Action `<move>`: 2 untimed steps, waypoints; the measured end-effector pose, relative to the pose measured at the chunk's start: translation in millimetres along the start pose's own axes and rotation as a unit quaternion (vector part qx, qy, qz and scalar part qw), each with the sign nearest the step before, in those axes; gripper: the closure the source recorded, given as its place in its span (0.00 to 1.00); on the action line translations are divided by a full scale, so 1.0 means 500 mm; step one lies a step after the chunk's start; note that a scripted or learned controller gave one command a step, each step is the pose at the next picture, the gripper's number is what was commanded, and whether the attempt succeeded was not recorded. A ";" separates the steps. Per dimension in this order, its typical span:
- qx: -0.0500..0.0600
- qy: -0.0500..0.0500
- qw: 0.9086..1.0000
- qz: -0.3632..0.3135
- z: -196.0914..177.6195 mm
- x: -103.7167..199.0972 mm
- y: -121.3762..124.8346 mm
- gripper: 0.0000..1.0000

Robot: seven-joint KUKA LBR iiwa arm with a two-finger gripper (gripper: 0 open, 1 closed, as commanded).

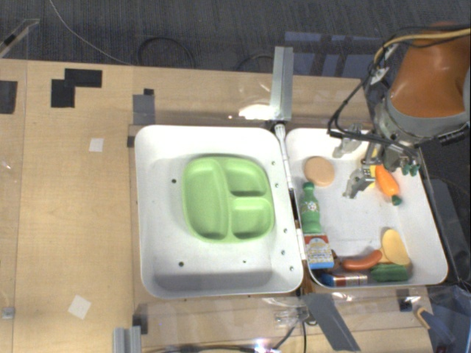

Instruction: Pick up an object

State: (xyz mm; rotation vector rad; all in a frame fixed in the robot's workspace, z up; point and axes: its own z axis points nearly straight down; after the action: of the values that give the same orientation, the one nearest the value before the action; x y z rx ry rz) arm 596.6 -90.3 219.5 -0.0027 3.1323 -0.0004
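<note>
Toys crowd the near edge of the right bin (434, 230) at about six o'clock: a green vegetable (390, 273), a red sausage (360, 259), a yellow piece (395, 247) and a small carton (318, 252), with a green bottle (310, 208) just beyond along the divider. Left bin (147, 197) carries a green divided plate (227, 197). Further back, at twelve o'clock, the gripper (360, 181) hovers low, fingers apart with nothing between them, the carrot (388, 183) just beside it at three o'clock. Nothing lifted yet; closing and raising are left, I'd judge.

A divided tray (224, 197) lies in the left bin (158, 263); bottle (310, 208) in the right bin (430, 234).
</note>
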 end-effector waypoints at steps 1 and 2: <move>0.002 -0.007 1.000 0.018 0.233 -0.010 -0.070 0.00; 0.003 -0.015 1.000 -0.016 0.238 -0.039 0.007 0.00</move>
State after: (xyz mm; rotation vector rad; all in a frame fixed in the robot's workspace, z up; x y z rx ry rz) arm 617.4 -86.9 100.8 -0.0513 3.1029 -0.0092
